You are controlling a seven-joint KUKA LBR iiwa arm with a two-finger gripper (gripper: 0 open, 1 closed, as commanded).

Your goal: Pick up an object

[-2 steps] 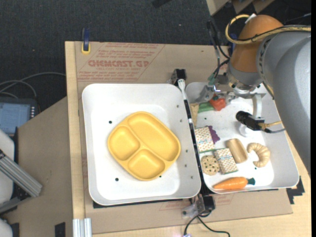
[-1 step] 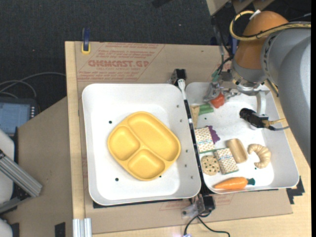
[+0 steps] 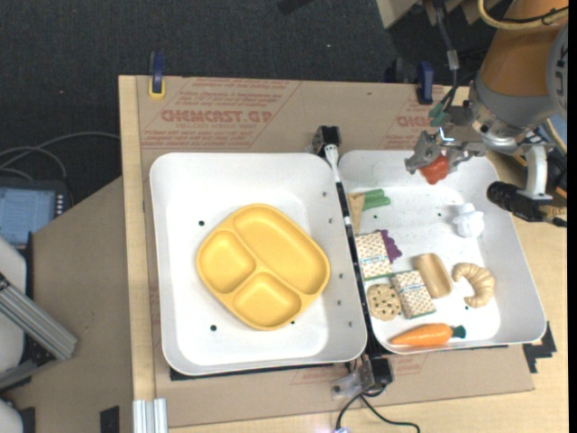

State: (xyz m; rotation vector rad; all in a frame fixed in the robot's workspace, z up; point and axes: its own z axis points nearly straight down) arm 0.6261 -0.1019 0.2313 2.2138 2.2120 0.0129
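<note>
- Gripper (image 3: 434, 158) over the far rim of the right bin (image 3: 514, 242); a small red object (image 3: 435, 170) sits pinched between its fingers, its shape hard to make out.
- Arm cut off by the frame's top right corner.
- Rest lies nearer than the gripper: green piece (image 3: 374, 200), white lump (image 3: 465, 220), croissant (image 3: 475, 282), cookie (image 3: 384, 302), carrot (image 3: 424, 335) at the near rim.
- Bare floor around the white lump.
- Left of gripper, the left bin (image 3: 171, 242) holds a yellow divided plate (image 3: 261, 264), with open margin all around it.
</note>
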